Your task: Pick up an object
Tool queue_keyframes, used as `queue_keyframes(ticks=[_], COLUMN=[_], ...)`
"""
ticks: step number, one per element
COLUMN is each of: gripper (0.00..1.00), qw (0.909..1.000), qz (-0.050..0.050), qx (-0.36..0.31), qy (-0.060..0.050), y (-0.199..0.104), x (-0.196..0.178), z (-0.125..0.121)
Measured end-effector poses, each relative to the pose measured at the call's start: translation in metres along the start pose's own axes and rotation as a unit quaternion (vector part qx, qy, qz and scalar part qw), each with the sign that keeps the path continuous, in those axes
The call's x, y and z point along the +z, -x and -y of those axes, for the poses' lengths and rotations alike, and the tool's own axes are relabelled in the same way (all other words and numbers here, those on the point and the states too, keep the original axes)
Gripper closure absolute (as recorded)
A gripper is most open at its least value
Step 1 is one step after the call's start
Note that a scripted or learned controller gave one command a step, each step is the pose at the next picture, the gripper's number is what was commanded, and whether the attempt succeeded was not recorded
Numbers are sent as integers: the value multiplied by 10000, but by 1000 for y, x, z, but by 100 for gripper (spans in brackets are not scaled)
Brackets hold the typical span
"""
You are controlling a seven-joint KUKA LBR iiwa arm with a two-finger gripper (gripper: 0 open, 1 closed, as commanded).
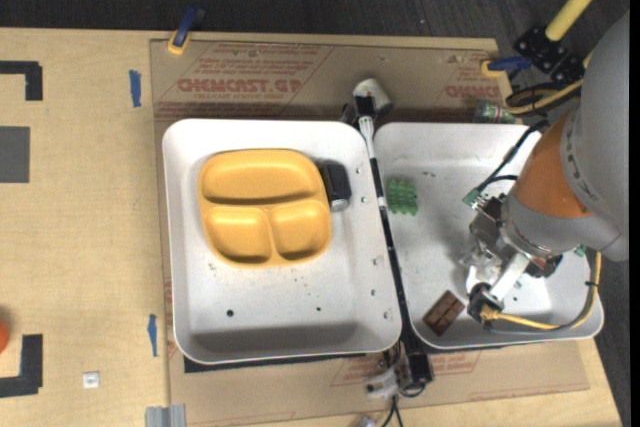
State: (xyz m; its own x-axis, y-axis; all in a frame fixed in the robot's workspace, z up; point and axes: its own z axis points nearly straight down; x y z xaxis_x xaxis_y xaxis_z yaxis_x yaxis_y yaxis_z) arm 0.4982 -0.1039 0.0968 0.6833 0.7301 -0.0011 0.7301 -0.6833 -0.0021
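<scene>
**Hand** (pixel 488 260): low over the right bin (pixel 430 140), in its right half, at the end of the grey arm (pixel 610 115) with the orange band (pixel 545 185). From up here the wrist covers the tip, so I cannot tell whether the hand is apart or together.

**Brown block** (pixel 443 312): the item nearest the hand. It lies flat on the right bin's floor by the near wall, just left of the hand. It seems to lie clear of the hand, though the angle makes that hard to judge.

**Green piece** (pixel 401 195): small, in the left part of the right bin close to the wall shared with the other bin. It is well apart from the hand.

**Black item** (pixel 335 183): in the left bin (pixel 200 315) by its right wall, touching the tray's right edge. Its shape is unclear.

**Yellow tray** (pixel 266 205): in the far half of the left bin. It has three compartments, one wide at the far side and two smaller at the near side.

**Left bin**: white and shallow, with a few dark specks on the floor.

**Cardboard** (pixel 250 75): a sheet under both bins with red lettering.

**Clamp** (pixel 183 30): blue and yellow, at the cardboard's far left corner.

**Bench** (pixel 80 215): pale wood, with black tape marks (pixel 25 80) and a blue tape strip (pixel 134 88) on its left part.
</scene>
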Motion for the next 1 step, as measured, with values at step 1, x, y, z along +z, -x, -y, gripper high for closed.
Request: queue_keyframes(ticks=[1], gripper=[100], qw=[9997], qz=[-4], qx=[-240], qy=[1], y=[-21], x=[-87], z=[46])
